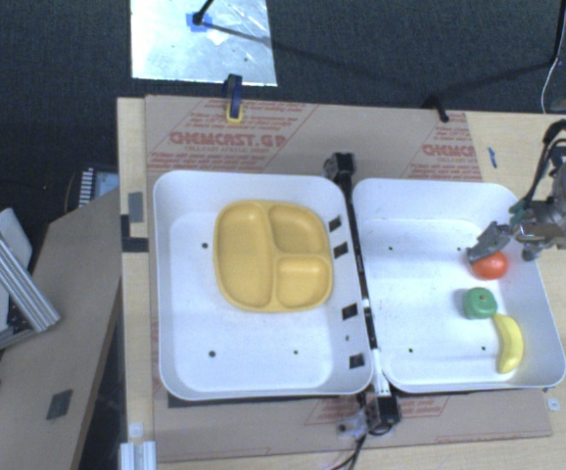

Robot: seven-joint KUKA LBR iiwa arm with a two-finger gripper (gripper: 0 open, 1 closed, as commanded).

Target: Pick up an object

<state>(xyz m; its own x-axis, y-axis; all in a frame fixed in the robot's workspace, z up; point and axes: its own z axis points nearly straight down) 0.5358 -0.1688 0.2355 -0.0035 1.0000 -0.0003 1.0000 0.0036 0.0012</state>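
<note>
In the right bin (430, 204) a small red tomato-like ball (491, 267) lies near the right wall. A green round piece (479, 304) sits just below it, and a yellow banana (507, 343) lies below that, toward the bin's front right corner. My gripper (506, 252) reaches in from the right and hovers over the bin's right side. Its fingers are spread open, and the left fingertip (481, 252) stands right above the red ball. Nothing sits between the fingers.
The left bin (180, 292) holds a yellow divided plate (271, 255) in its middle. A black clip strip (353, 262) runs between the two bins. The bins rest on brown cardboard (263, 130); a shiny metal sheet (203, 25) lies beyond it.
</note>
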